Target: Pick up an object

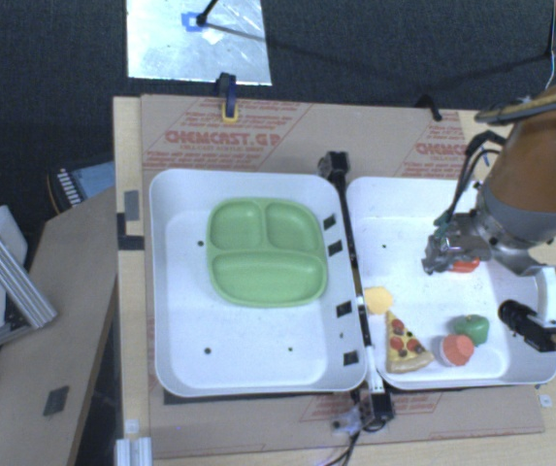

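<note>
My gripper [441, 257] is low over the right bin [394, 223], near its middle. A small red object [466, 266] lies right beside the gripper on its right, partly hidden by it; I cannot tell whether they touch. Along the bin's front lie a pizza slice toy [406, 344], a yellow piece [377, 300] by the left wall, a red-orange round toy [458, 350] and a green toy [473, 328] next to it.
The left bin [176, 289] holds a green divided plate [266, 252] in its middle. A black divider with clips [347, 260] runs between the two bins. The arm comes in from the right over the right bin's far corner.
</note>
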